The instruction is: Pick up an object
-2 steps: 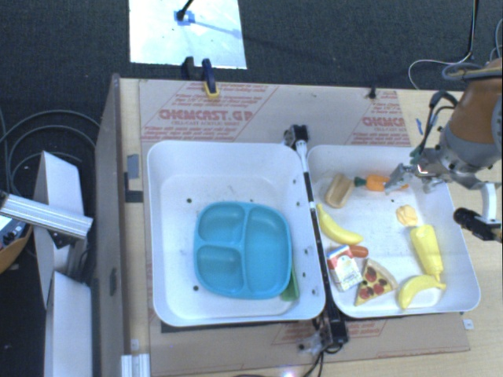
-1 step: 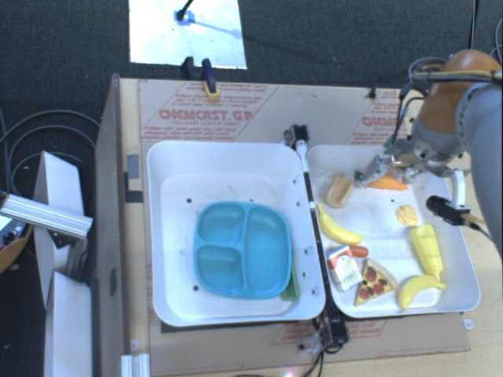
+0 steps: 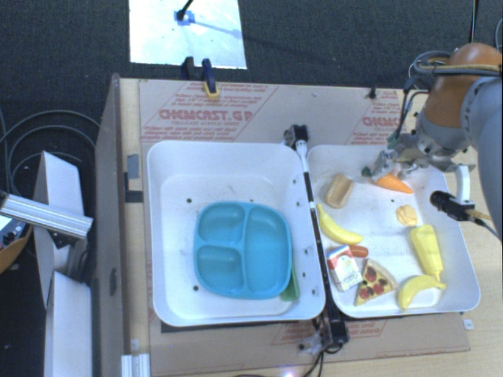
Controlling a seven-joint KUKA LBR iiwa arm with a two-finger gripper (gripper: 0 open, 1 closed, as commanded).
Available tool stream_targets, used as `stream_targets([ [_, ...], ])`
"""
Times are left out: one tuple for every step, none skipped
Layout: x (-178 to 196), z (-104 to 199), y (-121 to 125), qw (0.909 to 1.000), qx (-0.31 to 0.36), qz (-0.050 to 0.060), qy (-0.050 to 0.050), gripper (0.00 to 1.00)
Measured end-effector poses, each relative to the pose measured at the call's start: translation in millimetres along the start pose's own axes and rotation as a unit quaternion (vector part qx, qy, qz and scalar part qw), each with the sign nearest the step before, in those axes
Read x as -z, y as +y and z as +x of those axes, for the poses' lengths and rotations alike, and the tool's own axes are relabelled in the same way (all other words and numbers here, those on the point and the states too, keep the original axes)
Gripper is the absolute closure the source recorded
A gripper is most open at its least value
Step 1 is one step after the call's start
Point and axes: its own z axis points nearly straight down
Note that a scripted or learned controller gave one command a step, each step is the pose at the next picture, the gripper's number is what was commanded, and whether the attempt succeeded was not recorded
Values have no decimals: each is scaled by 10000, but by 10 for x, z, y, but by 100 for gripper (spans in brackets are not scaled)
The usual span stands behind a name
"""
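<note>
The right bin (image 3: 464,277) holds several toy foods. An orange carrot (image 3: 394,183) lies near its far edge, and my gripper (image 3: 383,164) hangs right over the carrot's left end, close to it or touching it. A tan bread roll (image 3: 339,190) lies to the left of the carrot. A small yellow pastry (image 3: 406,214) sits just in front of the carrot. Further forward are a banana (image 3: 338,228), a yellow corn cob (image 3: 426,250), a second banana (image 3: 419,289), a pizza slice (image 3: 374,281), a white carton (image 3: 343,268) and a small sausage (image 3: 357,251).
The left bin (image 3: 177,171) holds a blue divided plate (image 3: 241,250) with a green item (image 3: 291,287) sticking out under its right edge. A ridge (image 3: 309,203) separates the two bins. The arm's wrist (image 3: 456,108) rises above the right bin's far right corner.
</note>
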Motion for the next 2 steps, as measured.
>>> stream_targets([
  [563,-116,-658,10000,-74,-22,16,100],
  [528,-98,-639,10000,-58,-17,22,0],
])
